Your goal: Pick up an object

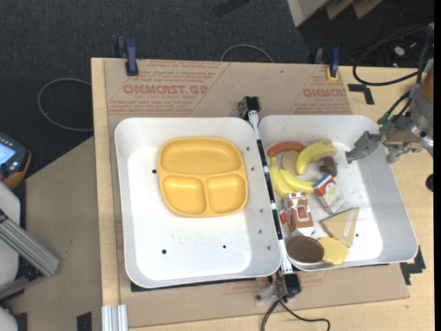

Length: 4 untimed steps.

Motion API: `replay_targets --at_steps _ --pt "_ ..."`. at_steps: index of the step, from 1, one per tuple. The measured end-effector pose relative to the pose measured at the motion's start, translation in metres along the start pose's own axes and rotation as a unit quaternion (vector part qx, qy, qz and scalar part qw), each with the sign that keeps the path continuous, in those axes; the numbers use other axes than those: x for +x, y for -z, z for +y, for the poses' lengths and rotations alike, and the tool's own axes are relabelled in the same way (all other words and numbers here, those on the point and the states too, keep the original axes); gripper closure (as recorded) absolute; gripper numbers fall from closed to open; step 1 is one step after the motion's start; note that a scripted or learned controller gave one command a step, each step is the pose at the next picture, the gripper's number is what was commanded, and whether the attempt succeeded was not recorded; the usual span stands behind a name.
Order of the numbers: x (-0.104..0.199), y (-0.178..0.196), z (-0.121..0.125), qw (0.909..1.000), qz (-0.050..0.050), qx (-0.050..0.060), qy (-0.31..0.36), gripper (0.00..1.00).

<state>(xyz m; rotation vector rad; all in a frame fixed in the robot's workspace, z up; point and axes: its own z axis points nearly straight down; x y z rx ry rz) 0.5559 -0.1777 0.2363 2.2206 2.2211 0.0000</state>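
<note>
The right bin (386,185) holds a pile of toy food along its left side: two yellow bananas (301,169), a red sausage (284,147), a small white and red carton (331,194), a brown carton (299,213), a tan bread slice (342,226), a dark brown round piece (305,249) and a pale yellow piece (335,252). My gripper (377,150) hangs over the upper right part of this bin, to the right of the bananas. Its fingers (358,147) are spread open with nothing between them.
The left bin (138,205) carries a yellow tray with three compartments (203,174). A black hinge or clamp (249,106) sits at the back between the bins. Blue clamps (129,52) hold the cardboard-covered bench. Cables lie at the back right.
</note>
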Motion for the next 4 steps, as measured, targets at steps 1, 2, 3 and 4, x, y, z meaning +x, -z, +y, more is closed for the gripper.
replay_targets --at_steps 1,2,3,4 --pt "0.013 -0.16 0.042 1.0 0.001 0.003 0.002 0.0" --pt "0.039 -0.151 0.091 1.0 0.0 -0.002 0.002 0.0" --pt "0.014 -0.154 0.108 1.0 0.001 0.008 0.001 0.0" --pt "0.015 -0.143 0.108 1.0 0.0 0.006 0.001 1.0"
